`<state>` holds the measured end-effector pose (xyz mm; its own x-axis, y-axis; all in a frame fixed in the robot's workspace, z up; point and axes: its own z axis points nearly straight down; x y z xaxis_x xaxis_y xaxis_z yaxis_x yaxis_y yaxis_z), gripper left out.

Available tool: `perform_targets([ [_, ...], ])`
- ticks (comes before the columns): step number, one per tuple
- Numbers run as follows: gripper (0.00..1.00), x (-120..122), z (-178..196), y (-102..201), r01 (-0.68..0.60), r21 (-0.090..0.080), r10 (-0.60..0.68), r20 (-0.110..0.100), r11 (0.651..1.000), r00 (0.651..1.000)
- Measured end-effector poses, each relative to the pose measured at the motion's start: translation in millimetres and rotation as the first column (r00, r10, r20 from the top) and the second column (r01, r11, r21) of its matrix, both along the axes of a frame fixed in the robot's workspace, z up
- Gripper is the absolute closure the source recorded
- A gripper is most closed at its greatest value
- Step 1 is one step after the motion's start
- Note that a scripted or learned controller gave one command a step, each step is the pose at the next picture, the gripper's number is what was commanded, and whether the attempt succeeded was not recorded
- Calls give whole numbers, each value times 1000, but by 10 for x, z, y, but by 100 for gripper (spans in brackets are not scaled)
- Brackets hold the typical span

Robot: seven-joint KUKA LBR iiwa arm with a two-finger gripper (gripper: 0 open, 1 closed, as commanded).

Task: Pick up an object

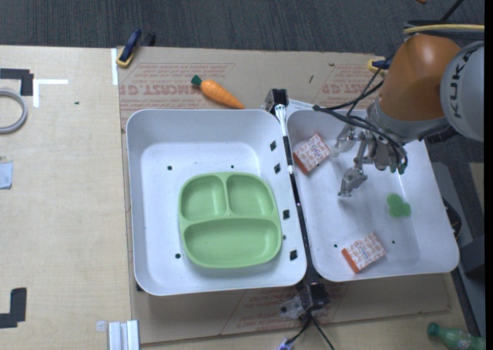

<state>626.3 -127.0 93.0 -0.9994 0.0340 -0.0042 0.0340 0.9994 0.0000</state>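
Toy carrot (218, 92) lies on the worktop (62, 210) behind the left bin (146, 186), which holds a green plate (229, 220). The right bin (431, 248) has a red-and-white packet (312, 153), then the jaws (apart or together, I cannot tell) above bare floor, a second packet (363, 252) and a green piece (398, 206).

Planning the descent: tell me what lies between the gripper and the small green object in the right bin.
In the camera view, bare white bin floor separates the gripper from the small green object.
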Motion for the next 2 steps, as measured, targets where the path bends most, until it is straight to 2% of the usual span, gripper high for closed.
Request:
perform_targets([
  [1,0,-133,75,-753,-51,-1,51,1,999,999],
  [2,0,-575,-3,-548,-3,1,3,-2,1000,1000],
])
